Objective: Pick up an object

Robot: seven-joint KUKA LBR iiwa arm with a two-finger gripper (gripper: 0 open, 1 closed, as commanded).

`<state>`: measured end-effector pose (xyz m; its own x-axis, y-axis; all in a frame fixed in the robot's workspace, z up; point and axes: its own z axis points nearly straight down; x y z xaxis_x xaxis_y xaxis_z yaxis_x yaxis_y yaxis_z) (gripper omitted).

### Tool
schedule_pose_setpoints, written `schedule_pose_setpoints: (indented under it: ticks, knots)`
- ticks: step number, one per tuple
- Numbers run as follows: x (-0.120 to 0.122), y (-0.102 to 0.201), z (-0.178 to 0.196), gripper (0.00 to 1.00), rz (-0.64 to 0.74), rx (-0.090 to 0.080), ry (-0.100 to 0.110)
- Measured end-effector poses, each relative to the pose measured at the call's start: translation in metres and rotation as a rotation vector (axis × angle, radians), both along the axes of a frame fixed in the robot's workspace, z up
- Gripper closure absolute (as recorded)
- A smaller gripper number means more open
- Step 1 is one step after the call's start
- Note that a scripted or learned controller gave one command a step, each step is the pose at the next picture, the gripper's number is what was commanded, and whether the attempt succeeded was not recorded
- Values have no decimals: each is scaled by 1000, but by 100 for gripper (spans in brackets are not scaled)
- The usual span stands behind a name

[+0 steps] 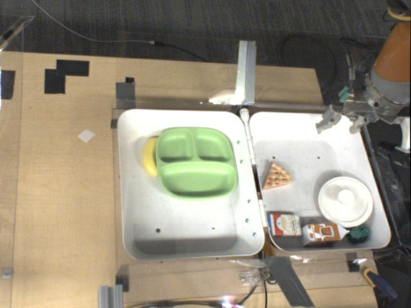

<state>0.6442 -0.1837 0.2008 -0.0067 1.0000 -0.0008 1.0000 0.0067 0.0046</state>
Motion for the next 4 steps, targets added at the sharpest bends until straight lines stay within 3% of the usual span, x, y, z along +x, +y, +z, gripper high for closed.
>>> schedule_pose_setpoints:
  ticks: [1, 2, 3, 4]
  knots:
    - [10, 87, -84, 0, 7, 1, 1]
    - [27, 89, -114, 0, 118, -1, -2]
    - [27, 83, -41, 0, 179, -1, -3]
    - [26, 90, -79, 0, 25, 1, -1]
